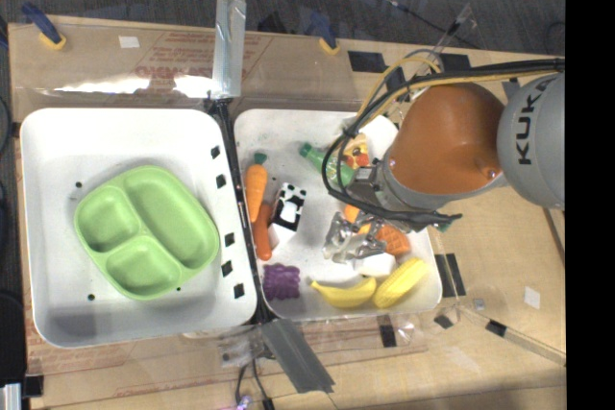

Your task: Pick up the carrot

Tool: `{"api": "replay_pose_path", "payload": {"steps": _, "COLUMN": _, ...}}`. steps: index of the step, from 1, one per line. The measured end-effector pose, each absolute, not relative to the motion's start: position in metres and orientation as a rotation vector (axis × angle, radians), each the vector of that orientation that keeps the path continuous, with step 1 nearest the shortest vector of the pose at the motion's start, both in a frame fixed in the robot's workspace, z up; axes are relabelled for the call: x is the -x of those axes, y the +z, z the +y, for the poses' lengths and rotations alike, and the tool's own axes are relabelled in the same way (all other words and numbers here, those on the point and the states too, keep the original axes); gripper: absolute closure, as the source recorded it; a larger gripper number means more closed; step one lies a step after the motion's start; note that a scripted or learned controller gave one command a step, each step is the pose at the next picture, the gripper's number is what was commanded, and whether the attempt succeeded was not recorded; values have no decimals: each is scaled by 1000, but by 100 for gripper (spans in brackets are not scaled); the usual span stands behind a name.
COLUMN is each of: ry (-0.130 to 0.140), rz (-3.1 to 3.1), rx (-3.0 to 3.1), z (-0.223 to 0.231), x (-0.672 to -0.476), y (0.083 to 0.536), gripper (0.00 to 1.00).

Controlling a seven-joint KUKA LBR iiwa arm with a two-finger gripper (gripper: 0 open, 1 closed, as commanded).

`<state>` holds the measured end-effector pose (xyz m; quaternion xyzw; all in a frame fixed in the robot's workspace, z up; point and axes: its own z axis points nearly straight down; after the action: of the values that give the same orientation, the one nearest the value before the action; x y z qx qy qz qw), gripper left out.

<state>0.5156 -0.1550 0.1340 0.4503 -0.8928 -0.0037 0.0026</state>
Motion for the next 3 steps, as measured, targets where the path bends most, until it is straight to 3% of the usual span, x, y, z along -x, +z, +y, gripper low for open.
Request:
{"api": "replay_pose_path", "payload": {"steps": 1, "ry": 3, "rz": -2525, "rx": -1875, "z": -109, "x": -513, "y": 200, "gripper": 100}}
{"api": "replay_pose_path", "payload": {"steps": 2, "ry": 6, "rz": -2542, "rx": -1852, "z": -150, "x": -579, "y": 246, "gripper": 100}}
{"api": "replay_pose_path", "payload": {"steps": 3, "ry": -6, "rz": -2146, "rx": -2293, "z": -152, "x": -535, "y": 91, "gripper": 100}}
